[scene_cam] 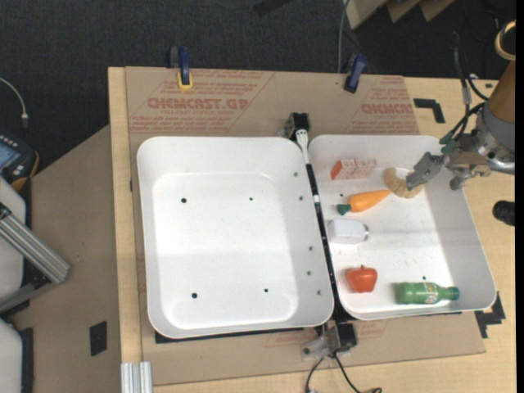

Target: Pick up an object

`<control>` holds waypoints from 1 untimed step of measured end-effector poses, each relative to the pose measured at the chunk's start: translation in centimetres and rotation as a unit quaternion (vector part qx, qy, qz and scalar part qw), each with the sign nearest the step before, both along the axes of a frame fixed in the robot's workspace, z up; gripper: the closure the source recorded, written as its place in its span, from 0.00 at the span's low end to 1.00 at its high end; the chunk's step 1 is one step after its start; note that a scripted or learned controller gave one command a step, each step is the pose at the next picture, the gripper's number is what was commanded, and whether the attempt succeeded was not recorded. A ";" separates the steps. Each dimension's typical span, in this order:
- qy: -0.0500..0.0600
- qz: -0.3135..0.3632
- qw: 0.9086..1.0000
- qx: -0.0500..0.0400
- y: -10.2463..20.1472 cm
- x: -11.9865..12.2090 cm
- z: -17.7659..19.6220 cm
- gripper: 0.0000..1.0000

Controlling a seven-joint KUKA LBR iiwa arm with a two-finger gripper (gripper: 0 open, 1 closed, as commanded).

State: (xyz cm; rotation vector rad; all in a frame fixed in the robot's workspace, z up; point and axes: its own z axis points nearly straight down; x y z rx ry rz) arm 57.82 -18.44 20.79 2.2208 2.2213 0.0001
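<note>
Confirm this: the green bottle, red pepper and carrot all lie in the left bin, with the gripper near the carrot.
Wrong bin. The camera view shows the green bottle, red pepper and carrot in the right bin. The gripper is near the carrot.

The tabletop [246,97] is a brown sheet printed with red lettering, set on a dark floor [98,23]. Two blue clamps pin its far edge, one on the left [182,62] and one further right [354,70]. A small black clip [297,125] sits at the far end of the seam between the bins, and another fitting with trailing wires [334,341] sits at the near end. A slanted metal rail [31,244] lies beyond the left edge.
</note>
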 end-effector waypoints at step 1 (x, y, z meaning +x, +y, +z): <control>-0.002 -0.001 1.000 -0.002 -4.1 -0.1 1.9 0.00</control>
